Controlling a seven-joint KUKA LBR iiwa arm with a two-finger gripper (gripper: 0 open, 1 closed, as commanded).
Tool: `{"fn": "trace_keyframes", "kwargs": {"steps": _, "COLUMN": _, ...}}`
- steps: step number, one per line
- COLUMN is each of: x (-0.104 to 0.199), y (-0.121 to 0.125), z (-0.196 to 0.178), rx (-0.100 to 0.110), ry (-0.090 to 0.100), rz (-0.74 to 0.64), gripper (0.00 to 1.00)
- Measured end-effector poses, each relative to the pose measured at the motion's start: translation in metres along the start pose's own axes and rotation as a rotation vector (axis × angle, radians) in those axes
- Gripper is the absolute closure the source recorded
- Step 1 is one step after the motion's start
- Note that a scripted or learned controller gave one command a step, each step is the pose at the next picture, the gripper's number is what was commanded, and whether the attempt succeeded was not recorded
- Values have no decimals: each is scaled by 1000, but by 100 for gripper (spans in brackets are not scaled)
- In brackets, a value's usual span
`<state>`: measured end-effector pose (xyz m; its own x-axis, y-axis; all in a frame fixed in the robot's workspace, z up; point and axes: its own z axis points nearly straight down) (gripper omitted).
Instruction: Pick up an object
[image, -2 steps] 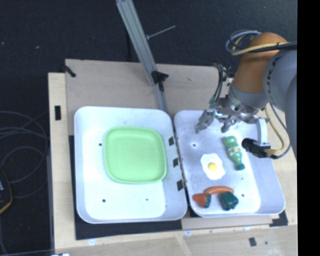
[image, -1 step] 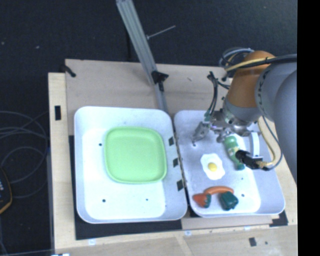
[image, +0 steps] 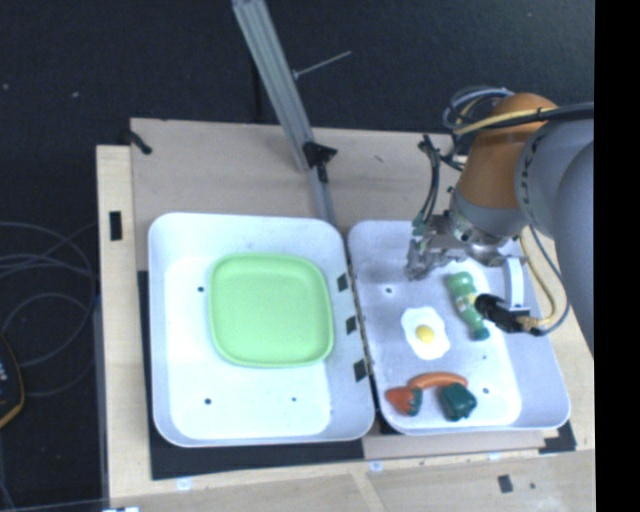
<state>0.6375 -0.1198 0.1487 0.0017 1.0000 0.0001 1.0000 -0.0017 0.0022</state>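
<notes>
The gripper hangs over the right bin's far left part, too small and blurred to tell its grip. A bottle, egg, sausage and dark green lump lie there. The left bin holds a plate.

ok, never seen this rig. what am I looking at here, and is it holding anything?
One camera looks down at a slant on a bench with two shallow white bins. The grey arm with the orange band reaches in from the right; it is a robot arm, and its end effector hangs over the upper part of the right bin. I see nothing between its fingers. The left bin holds a light green plate. The right bin holds toy food: a fried egg, a green bottle-like piece, an orange-red sausage-like piece, a red piece and a dark green piece.
</notes>
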Motion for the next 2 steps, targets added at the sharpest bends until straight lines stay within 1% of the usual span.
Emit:
{"fn": "trace_keyframes", "kwargs": {"steps": 1, "x": -4, "y": -8, "z": -52, "rx": -3, "ry": -1, "rz": 0, "gripper": 100}}
{"fn": "trace_keyframes", "kwargs": {"steps": 2, "x": -7, "y": 2, "z": -107, "rx": -3, "ry": -1, "rz": -1, "gripper": 100}}
